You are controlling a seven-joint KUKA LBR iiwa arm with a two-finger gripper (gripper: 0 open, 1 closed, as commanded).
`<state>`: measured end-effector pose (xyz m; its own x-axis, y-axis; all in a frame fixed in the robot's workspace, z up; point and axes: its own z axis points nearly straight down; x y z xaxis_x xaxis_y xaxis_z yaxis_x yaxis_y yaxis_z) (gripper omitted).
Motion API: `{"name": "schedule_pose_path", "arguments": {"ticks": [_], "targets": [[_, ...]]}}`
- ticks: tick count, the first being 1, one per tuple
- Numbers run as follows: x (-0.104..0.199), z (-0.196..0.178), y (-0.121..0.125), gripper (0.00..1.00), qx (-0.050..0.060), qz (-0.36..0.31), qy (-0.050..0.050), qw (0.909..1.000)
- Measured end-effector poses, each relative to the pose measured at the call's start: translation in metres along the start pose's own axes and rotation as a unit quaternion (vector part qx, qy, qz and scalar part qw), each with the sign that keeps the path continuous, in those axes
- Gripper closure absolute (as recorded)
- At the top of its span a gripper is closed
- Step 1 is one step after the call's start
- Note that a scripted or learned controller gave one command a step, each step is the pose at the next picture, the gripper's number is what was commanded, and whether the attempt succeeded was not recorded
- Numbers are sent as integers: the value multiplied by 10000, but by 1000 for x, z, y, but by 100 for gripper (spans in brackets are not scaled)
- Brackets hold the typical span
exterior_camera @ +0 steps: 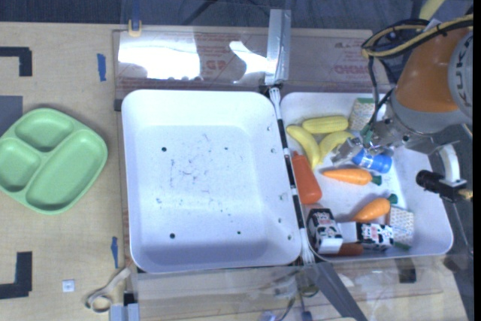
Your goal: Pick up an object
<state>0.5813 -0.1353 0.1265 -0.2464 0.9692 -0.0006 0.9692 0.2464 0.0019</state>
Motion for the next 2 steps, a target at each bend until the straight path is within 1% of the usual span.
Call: {"name": "schedule_pose_path", "arguments": {"ticks": [1, 2], "targets": [[-34, 41, 4, 0, -17, 179, -6, 9998], [-88, -5, 32, 0, 1, -1593, -4, 9872]]}}
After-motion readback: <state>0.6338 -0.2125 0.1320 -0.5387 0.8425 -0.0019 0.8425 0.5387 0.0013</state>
